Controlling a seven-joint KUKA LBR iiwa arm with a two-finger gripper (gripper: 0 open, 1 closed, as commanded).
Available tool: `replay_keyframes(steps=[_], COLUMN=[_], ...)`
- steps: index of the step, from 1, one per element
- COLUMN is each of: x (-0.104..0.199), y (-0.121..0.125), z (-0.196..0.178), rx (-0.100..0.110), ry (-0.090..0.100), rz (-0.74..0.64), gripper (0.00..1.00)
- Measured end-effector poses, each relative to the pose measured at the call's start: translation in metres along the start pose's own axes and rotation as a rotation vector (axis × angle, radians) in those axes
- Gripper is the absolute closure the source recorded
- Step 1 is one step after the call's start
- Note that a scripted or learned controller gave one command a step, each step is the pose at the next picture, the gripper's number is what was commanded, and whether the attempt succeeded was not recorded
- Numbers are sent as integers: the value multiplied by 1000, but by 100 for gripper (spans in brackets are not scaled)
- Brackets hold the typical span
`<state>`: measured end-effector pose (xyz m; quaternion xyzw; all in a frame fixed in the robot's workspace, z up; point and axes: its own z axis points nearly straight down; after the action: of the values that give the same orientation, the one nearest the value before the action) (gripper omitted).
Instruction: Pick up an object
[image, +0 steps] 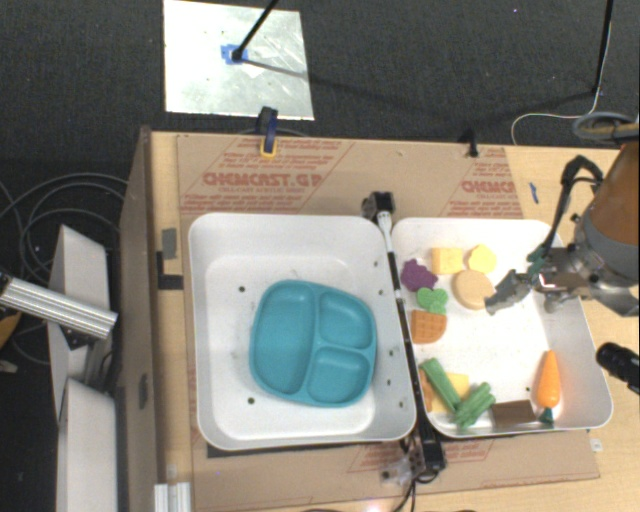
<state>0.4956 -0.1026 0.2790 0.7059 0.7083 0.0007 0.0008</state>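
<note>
Camera view: the dark two-finger gripper hangs with fingers apart, nothing between them, just beside a round tan biscuit-shaped toy near the right white bin's far edge; yellow pieces behind it.

Arm body: a rounded grey cylindrical robot arm, smooth-shelled, cut off by the view's right edge.
Band: an orange ring at the arm's upper end, near the top right corner.
Cable: a thin black cable loops down the arm's left side to the wrist.
Wrist: a pale grey metal block with a small teal-green patch on it.
Gripper: a dark grey two-finger gripper, angular and narrow, jutting from the wrist block.
Markings: none legible at this size.
</note>
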Motion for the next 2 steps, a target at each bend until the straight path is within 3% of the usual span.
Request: replay_keyframes(steps=[1, 2], x=[-77, -97], y=[-8, 61], z=[88, 111], rx=[7, -3], ry=[-1, -2], rz=[9, -2], gripper=[0, 0])
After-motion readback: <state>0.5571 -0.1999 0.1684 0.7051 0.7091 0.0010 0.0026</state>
